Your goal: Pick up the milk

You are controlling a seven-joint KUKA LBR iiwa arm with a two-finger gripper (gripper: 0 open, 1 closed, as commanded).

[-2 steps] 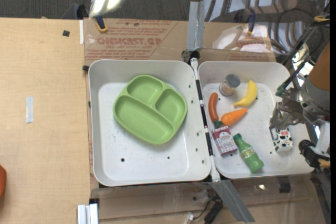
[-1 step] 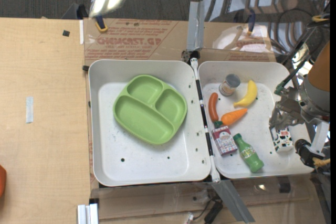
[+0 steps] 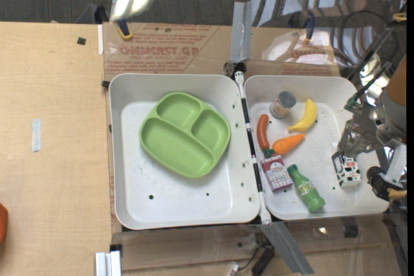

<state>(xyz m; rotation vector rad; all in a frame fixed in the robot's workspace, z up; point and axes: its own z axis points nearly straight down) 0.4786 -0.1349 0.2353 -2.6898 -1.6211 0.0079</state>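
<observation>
Hovering just over the small spotted milk carton [image 3: 349, 172] near the right wall of the right bin [image 3: 323, 213], the pincer [image 3: 350, 150] is hiding its opening, so I cannot tell its state, and the carton is looking light, slightly crushable and best taken across its flat sides.

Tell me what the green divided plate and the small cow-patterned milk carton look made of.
Green three-compartment plate: likely moulded plastic, matte, uniform colour with rounded ridges. White milk carton with black patches: looks like plastic or coated card; too small to tell which. It sits by the gripper in the right white bin.
</observation>
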